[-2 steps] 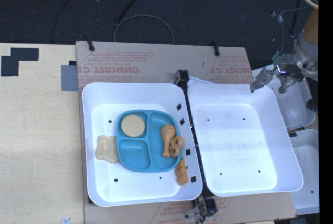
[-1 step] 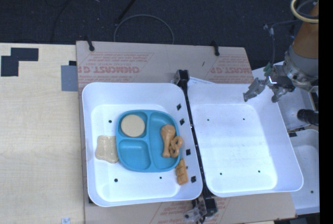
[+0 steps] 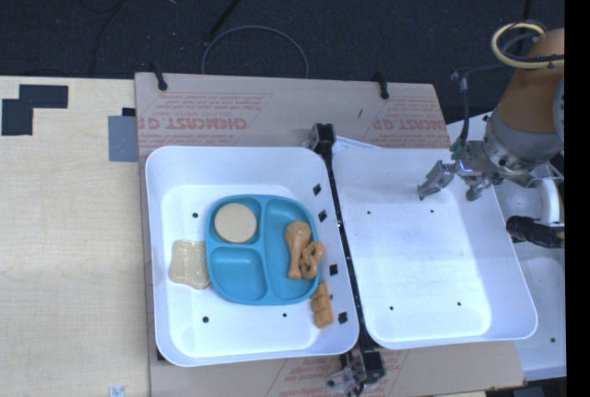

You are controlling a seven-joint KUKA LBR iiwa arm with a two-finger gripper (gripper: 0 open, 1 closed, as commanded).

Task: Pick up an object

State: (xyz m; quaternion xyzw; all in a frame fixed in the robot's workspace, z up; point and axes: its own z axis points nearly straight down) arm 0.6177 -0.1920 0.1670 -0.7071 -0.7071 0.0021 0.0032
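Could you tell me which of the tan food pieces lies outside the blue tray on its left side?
The pale flat piece, resting on the bin floor against the blue tray's left edge.

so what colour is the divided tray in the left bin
Bright blue, seen in the camera view: the divided tray.

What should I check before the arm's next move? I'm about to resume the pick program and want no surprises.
1. Gripper over the right bin, away from objects: ok.
2. Nothing between the fingers: ok.
3. Blue tray flat in the left bin: ok.
4. Round cookie and pretzel-shaped piece on the tray: ok.
5. Pale piece beside the tray, reachable: ok.
6. Small brown piece close to the divider: not ok.
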